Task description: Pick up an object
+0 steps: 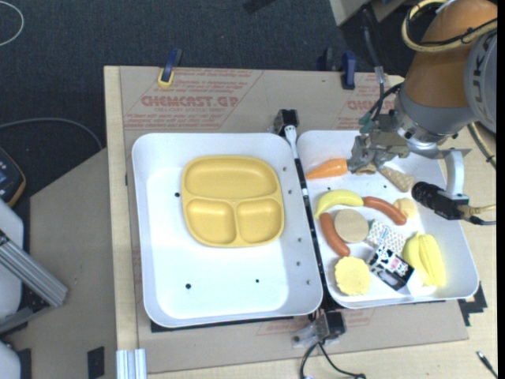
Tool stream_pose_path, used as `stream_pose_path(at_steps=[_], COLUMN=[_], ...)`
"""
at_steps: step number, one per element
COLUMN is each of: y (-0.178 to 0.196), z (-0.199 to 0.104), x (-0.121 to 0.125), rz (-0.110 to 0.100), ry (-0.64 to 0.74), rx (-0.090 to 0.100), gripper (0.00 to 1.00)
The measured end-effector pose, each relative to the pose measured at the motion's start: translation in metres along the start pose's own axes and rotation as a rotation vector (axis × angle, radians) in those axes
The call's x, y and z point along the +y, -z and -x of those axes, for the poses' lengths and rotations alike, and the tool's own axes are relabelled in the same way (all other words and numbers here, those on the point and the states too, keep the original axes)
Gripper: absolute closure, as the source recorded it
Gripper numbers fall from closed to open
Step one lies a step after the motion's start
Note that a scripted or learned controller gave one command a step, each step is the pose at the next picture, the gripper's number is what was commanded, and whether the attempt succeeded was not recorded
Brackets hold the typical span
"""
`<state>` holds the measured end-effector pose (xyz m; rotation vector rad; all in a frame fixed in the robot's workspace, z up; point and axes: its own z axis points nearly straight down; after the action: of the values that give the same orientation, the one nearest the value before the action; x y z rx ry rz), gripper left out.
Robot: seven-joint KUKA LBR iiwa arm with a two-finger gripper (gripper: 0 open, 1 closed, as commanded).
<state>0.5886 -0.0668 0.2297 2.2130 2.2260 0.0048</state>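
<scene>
orange plastic carrot (327, 168) lying at far left of right white bin (465, 279), just beside grey two-finger gripper (364, 163); cannot tell jaw state; yellow sectioned tray (233, 199) in left bin (158, 235).

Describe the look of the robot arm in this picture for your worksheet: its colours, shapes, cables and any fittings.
The rounded grey metal robot arm carries a bulbous glossy orange band above its wrist. A yellowish cable loop curls over the top of that band, and thin dark wires run down beside the wrist. Below sits a small grey metal end effector, and a black cylindrical fitting hangs from a pale bracket at its side.
</scene>
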Motion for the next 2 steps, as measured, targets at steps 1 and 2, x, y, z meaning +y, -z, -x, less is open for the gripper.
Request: stream_pose_path(at_steps=[1,2], y=[0.004,-0.008], z=[-0.023,-0.029], x=[0.014,0.007], rz=[0.000,-0.008], ry=[-0.003,-0.005], rx=[-0.001,0.000], gripper=[1.00,1.00])
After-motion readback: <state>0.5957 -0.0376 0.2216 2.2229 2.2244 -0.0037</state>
